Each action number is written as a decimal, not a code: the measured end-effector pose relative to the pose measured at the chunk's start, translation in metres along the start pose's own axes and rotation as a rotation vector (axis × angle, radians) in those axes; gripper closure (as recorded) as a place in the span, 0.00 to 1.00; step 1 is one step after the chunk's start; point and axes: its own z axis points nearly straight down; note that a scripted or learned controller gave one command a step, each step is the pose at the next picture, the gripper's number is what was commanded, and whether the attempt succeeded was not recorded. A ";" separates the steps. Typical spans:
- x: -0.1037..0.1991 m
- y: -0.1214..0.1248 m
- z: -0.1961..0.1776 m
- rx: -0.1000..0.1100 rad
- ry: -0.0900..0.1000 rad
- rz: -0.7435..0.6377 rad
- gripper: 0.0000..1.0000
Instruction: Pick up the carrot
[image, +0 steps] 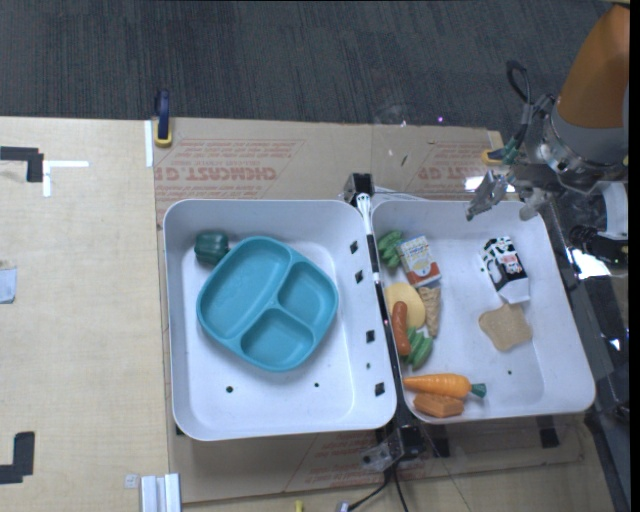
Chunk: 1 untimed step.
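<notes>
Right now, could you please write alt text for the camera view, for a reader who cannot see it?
An orange carrot lies near the front edge of the right white bin among other toy foods, while the gripper hangs open over that bin's far right corner, well away from the carrot. The left white bin holds a blue divided plate.

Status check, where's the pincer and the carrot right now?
Pincer above right bin's far edge, holding nothing. Carrot at near edge, untouched. Orange piece touching it.
</notes>
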 end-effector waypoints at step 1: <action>0.012 -0.091 0.041 0.000 0.001 -0.235 0.00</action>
